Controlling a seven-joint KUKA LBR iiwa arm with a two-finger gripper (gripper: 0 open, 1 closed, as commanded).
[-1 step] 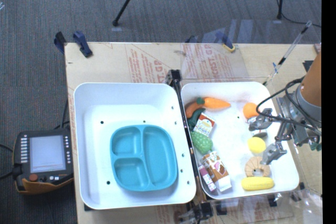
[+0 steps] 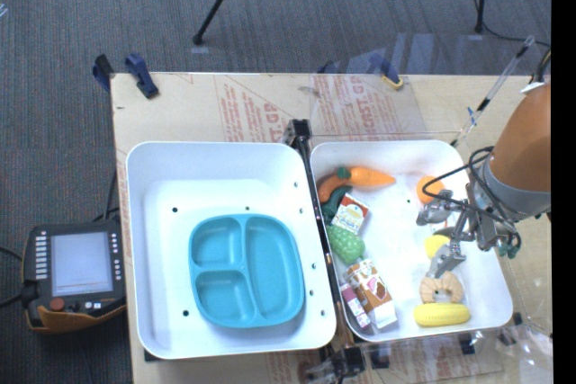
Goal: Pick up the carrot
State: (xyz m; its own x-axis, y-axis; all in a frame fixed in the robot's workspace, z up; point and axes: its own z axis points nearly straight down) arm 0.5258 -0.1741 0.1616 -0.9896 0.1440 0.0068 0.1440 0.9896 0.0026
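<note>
Carrot (image 2: 371,178) lying untouched at the back of the right bin (image 2: 490,193) while the hand (image 2: 447,240) is hovering nearer the front.

The tapered orange carrot, smooth and plastic-looking with a dark green stub at its left end, is resting near the bin's left wall, just behind a small printed carton (image 2: 351,215) and a bumpy green toy (image 2: 346,243). The metal hand, spread moderately and gripping nothing, is hanging over the right half of the glossy white bin, well apart from the carrot, just above a ridged tan pastry-shaped toy (image 2: 441,289) and a smooth yellow banana shape (image 2: 442,315). In the left bin (image 2: 153,184), a rounded teal divided plate (image 2: 245,270) is sitting flat. Both bins are standing on a cardboard-covered desk (image 2: 225,103).
</note>
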